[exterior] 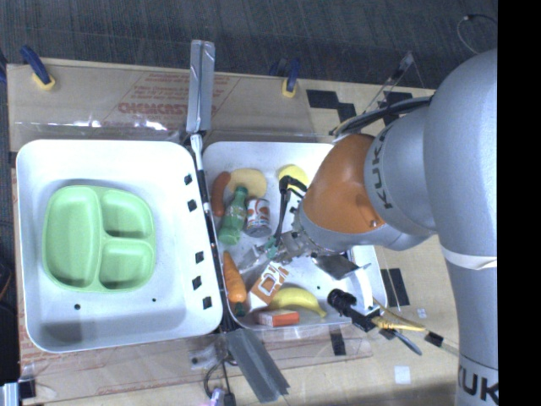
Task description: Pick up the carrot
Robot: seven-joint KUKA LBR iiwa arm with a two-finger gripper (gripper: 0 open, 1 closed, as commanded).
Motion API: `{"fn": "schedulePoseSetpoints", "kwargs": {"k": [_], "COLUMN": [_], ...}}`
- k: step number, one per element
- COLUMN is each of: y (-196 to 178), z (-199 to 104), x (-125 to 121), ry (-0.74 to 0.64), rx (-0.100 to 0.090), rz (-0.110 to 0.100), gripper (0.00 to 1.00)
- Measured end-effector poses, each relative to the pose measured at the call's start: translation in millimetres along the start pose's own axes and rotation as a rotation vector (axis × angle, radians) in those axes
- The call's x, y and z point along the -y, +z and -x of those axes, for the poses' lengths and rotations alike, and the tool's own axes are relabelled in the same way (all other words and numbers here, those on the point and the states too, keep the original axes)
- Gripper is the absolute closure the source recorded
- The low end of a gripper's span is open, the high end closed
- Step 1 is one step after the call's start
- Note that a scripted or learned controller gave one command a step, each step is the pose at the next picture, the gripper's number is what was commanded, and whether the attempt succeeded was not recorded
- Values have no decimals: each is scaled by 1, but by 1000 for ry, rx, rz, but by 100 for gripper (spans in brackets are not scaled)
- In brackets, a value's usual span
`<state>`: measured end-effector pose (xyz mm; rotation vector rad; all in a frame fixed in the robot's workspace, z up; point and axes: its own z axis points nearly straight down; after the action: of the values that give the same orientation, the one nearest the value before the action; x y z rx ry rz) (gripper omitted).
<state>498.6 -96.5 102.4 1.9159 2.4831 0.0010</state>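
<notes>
The carrot [234,279] is a short orange piece lying along the left wall of the right bin [365,260], near the front corner. My gripper [282,245] hangs low over the middle of that bin, under the orange wrist band, a short way right of and behind the carrot. The wrist covers most of the gripper. Nothing can be seen held in it.
Around the gripper lie a green bottle [234,214], a can [258,216], a reddish sausage-like piece [221,191], yellow fruit [248,180], a banana [297,299] and a small orange-and-white box [269,283]. The left bin [34,227] holds a green divided plate [100,235].
</notes>
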Motion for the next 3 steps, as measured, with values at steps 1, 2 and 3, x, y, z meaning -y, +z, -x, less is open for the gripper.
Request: {"fn": "schedulePoseSetpoints", "kwargs": {"k": [1,2,3], "y": [10,10,10], "z": [-1,-1,-6], "x": [12,12,11], "ry": [160,160,473], "rx": [-3,-2,-3], "rz": [-3,-3,-3], "gripper": [0,0,0]}}
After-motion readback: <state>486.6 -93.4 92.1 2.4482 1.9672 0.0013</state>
